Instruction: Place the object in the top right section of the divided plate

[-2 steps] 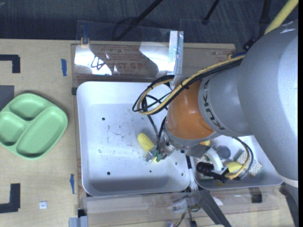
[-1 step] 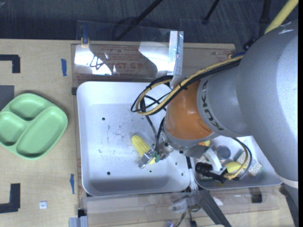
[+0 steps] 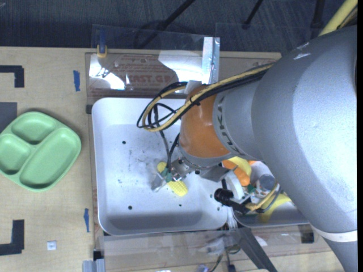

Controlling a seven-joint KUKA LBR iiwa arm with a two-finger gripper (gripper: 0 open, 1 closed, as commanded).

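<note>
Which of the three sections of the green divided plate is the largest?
The long section on the lower right side of the green divided plate is the largest. The other two sections are smaller, side by side along the upper left.

A robotics lab: taped wooden bench, white bin, industrial arm.

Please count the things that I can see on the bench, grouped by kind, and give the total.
Green divided plate: 1
White bin: 1 in clear view; the arm covers the place of the second
Yellow corn-like object in the bin, by the gripper: 1
Total: 3
</note>
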